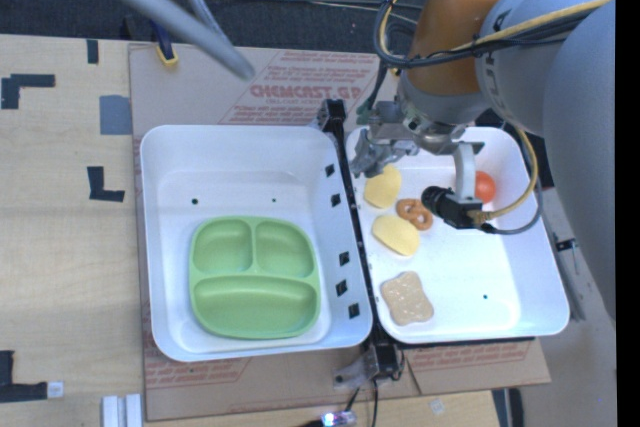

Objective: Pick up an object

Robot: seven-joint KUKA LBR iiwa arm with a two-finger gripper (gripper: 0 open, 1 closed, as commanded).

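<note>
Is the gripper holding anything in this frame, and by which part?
Cannot be told: the gripper sits just above the upper yellow piece in the right bin.

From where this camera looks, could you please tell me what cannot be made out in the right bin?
- Gripper: its fingers are too small and blurred against the bin wall to judge.
- Red object: partly hidden behind the gripper's black part, so its shape is unclear.
- Right bin: its far right corner is covered by the grey arm.
</note>
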